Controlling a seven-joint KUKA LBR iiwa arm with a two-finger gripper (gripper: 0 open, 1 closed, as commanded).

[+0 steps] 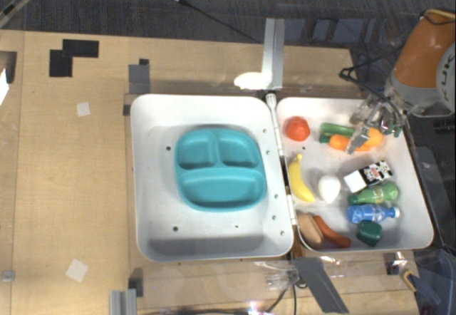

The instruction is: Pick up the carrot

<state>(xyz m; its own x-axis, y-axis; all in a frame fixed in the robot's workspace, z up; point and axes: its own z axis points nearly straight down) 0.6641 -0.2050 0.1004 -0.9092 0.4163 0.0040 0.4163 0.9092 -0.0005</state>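
Observation:
The carrot (340, 141) is orange and lies near the back of the right bin (420, 235), just in front of a green stalk-like piece (335, 129). My gripper (360, 138) hangs low over the carrot's right part and crosses it, so more orange shows on its far side at the right. The grey arm with its orange band (420, 50) reaches in from the upper right. The gripper's metal parts hide the middle of the carrot.
The right bin also holds a red tomato (296, 128), a banana (301, 179), a white egg (328, 188), a white cube (354, 181), a black-and-white carton (376, 172), green (374, 194) and blue (370, 214) bottles and a sausage (328, 231). A teal divided plate (219, 167) sits in the left bin (149, 235).

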